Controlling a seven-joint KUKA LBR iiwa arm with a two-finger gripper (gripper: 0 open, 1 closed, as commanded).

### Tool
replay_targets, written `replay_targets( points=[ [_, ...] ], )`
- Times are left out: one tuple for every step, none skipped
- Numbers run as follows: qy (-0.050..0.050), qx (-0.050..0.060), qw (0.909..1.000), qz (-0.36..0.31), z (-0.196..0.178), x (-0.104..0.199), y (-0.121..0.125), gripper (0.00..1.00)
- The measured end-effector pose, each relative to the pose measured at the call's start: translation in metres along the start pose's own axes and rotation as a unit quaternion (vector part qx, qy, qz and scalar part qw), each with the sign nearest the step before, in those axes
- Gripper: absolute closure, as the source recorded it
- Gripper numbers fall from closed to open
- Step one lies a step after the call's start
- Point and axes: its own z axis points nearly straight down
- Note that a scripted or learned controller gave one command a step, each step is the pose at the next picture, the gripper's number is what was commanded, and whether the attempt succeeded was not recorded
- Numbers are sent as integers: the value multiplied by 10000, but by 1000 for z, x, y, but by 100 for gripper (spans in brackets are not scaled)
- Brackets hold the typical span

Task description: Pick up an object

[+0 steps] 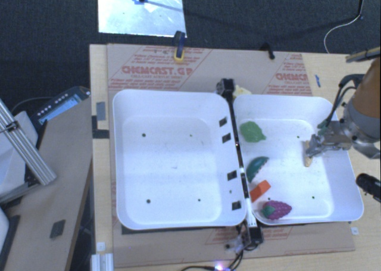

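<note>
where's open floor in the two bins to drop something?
Left bin: its whole floor is bare. Right bin: bare patch mid-floor, between the orange block and the far right wall. Crowded along the divider: green piece, dark green piece, purple grapes. Gripper sits by the right wall.

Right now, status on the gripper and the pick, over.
Gripper low over right bin, near a small tan piece. Light green object, dark green object, orange block, purple object lie left of it, untouched.
</note>
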Motion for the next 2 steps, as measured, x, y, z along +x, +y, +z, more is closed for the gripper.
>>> replay_targets(
  points=[
    [-28,-141,9999,-46,-201,9,-29,100],
    [2,-13,10000,-55,-102,44,-29,100]
  ],
)
